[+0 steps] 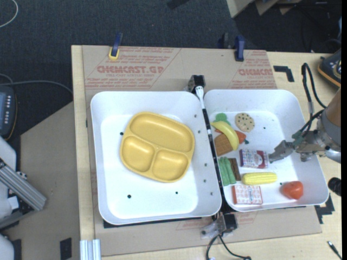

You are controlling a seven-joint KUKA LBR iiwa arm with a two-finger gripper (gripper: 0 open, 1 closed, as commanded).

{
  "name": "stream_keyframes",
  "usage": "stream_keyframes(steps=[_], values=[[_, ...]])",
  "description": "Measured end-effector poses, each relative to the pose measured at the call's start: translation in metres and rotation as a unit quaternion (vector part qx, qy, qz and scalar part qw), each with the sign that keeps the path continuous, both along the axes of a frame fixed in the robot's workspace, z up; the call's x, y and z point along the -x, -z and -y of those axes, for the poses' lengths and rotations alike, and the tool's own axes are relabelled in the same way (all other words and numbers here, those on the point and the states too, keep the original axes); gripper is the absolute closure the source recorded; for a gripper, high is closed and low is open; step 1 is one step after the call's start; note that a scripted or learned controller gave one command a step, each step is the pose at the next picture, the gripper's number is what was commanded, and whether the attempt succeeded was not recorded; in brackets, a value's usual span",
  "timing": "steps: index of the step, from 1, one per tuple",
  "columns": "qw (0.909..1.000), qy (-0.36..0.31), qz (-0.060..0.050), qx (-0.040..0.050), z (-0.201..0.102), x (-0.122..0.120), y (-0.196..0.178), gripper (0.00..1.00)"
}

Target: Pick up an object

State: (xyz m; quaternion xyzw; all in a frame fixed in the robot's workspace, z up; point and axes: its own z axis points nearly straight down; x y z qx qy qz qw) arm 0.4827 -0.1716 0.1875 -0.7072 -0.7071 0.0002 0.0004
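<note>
Right now the hand [277, 151] hovers beside the red-and-white packet [252, 158]; its spread I cannot tell.

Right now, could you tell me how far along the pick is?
Done: the gripper has reached into the right bin, beside the small red-and-white packet. In hand: nothing shows between its fingers. Left: grasping and lifting; the corn and tomato lie untouched.

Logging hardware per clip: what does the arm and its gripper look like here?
At the view's right edge, a rounded grey arm segment ends in a darker metallic gripper with slim grey fingers over the right bin. Black cables loop alongside the arm. No markings are legible at this size.
</note>
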Motion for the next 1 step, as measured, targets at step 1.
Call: stream_keyframes(steps=[1], values=[[1.0,0.0,-0.003,-0.0016,-0.0064,-0.0002,0.0624,0.0]])
